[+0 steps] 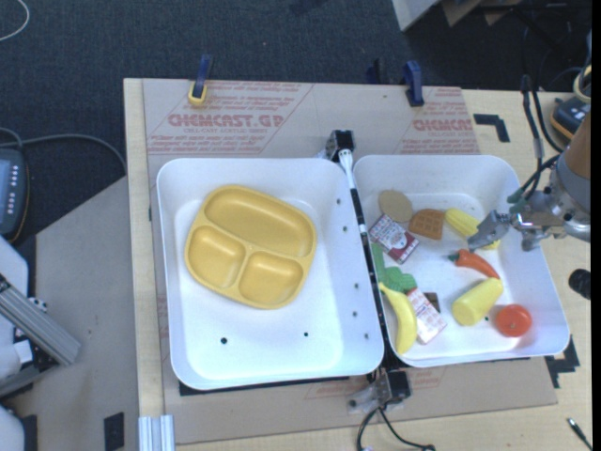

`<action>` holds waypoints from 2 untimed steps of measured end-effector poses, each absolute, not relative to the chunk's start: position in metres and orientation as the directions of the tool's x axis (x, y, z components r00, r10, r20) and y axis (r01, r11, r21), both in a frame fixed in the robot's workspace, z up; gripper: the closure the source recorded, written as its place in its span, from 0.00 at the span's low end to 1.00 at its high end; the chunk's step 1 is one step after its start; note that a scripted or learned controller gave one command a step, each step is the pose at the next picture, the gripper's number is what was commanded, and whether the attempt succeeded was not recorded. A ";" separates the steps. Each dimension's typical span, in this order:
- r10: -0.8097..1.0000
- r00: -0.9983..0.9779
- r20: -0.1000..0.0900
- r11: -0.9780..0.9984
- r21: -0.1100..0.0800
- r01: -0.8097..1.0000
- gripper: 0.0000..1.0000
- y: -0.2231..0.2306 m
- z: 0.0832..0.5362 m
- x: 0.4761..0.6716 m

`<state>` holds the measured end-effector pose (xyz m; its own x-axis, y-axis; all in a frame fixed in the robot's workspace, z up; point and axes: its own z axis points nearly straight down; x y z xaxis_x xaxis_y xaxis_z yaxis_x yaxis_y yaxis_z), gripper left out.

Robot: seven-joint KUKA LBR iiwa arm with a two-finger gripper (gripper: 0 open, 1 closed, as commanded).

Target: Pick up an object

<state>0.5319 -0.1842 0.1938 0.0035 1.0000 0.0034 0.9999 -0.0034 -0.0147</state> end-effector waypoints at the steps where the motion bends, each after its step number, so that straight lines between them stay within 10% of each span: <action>1: 1.000 0.000 0.000 0.000 0.000 1.000 0.00 -0.184 0.202 0.535; 2: 1.000 -0.001 0.002 0.001 -0.006 1.000 0.00 -0.178 0.157 0.533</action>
